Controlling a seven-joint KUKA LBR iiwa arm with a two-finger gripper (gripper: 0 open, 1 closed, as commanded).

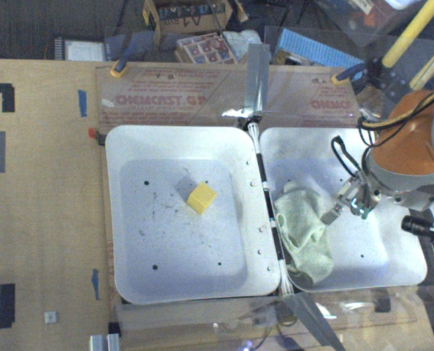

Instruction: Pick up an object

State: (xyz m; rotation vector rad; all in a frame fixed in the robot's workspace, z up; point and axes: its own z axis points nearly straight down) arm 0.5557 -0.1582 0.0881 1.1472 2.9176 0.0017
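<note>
Two shallow white bins are seen side by side on the desk [42,196], and the seam between them serves as the landmark here. The left bin [129,167] lies left of the seam, the right bin [392,262] right of it.

A small yellow block [201,197] is found in the left bin, left of the seam and roughly at mid-height of the bin floor. It lies apart from every wall, and a grey shadow is cast just above and to its left. A few dark specks are scattered on the floor around it; what they are cannot be made out.

A pale green cloth [305,232] is crumpled in the right bin, just right of the seam, pressed against that wall and reaching down to the bin's near corner. Its folds hide part of the bin floor.

The arm [407,148] is seen further right of the seam, over the right bin, and is partly cut off by the picture's edge. The claw [332,214] is pointed down and left toward the seam, its tip at the cloth's right edge. Whether the tip touches the cloth cannot be told. Whether the claw stands apart or together cannot be told either, as the tip is small and blurred. Nothing is seen gripped by it.

Beyond the bins, cluttered boxes and cables are blurred.
</note>
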